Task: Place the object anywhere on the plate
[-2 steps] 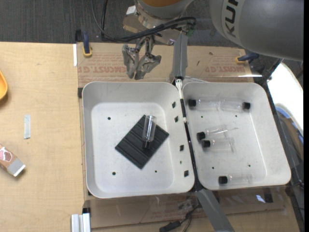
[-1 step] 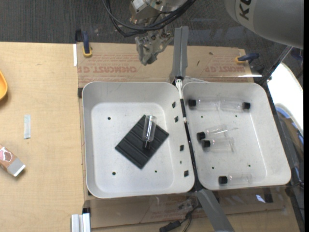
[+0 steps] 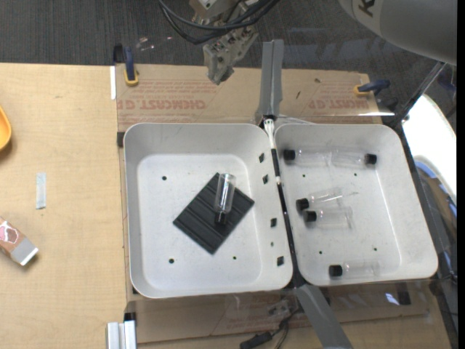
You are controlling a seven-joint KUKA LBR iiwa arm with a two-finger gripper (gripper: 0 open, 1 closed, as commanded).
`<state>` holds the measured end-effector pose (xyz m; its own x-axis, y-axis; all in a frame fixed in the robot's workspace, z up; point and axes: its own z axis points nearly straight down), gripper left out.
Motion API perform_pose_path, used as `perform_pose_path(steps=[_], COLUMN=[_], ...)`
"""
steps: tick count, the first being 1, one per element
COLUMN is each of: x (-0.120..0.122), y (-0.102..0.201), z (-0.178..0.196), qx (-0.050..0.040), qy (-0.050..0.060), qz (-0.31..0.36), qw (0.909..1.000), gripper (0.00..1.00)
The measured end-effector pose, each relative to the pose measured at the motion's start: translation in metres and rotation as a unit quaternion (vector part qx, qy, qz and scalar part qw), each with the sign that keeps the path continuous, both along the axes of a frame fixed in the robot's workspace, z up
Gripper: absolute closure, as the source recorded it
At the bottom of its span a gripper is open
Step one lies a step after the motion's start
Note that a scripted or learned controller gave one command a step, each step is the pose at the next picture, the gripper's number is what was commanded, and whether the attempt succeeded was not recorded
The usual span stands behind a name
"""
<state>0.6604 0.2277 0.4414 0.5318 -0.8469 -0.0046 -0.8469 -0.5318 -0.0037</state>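
A black square plate (image 3: pixel 205 222) lies turned like a diamond on the floor of the left white bin (image 3: pixel 145 195). A clear vial (image 3: pixel 224 192) rests on the plate's upper right part, lying roughly lengthwise toward the bin's back wall. My gripper (image 3: pixel 220 58) hangs high above the back edge of the bench, behind the left bin and well apart from the plate and the vial. Nothing shows in it.
The right bin (image 3: pixel 407 217) holds several clear vials with black caps, such as one at the back (image 3: pixel 330 158) and one near the front (image 3: pixel 354 270). Cables trail behind the gripper. Small loose items (image 3: pixel 16 242) lie on the wooden bench at far left.
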Motion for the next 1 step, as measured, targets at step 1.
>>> perform_pose_path(steps=[1], x=[-0.0002], y=[0.0004], z=[-0.0003], qx=[-0.0002], qy=[0.000], qz=[0.042], qw=[0.9991], gripper=[1.00])
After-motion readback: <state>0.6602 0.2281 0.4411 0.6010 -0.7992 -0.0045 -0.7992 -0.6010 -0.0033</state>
